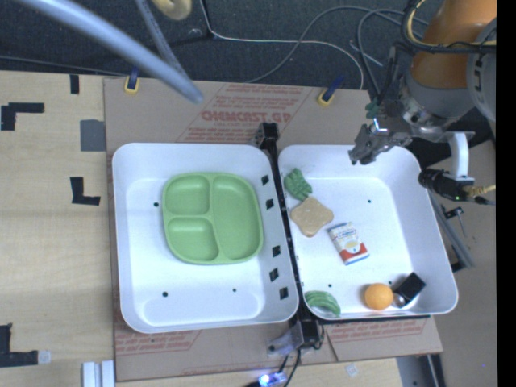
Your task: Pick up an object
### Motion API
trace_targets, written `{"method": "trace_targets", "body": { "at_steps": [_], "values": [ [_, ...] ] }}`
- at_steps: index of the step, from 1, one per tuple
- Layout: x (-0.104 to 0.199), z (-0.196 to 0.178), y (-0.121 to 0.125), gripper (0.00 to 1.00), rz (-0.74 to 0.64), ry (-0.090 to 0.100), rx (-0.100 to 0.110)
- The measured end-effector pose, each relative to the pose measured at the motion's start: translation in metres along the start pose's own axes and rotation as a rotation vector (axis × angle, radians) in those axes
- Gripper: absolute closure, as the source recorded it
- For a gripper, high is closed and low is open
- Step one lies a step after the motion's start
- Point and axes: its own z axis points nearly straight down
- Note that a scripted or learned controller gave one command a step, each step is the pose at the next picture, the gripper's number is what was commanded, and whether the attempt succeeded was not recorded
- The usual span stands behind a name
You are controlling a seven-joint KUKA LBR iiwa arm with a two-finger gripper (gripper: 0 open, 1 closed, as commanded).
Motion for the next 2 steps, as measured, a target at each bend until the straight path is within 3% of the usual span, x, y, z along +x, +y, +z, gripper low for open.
{"method": "trace_targets", "body": {
  "at_steps": [1,2],
  "values": [
    [0.0,-0.002,0.0,1.0,0.002,0.0,0.005],
    [0.054,0.0,0.0,1.0,-0.003,0.001,0.006]
  ]
}}
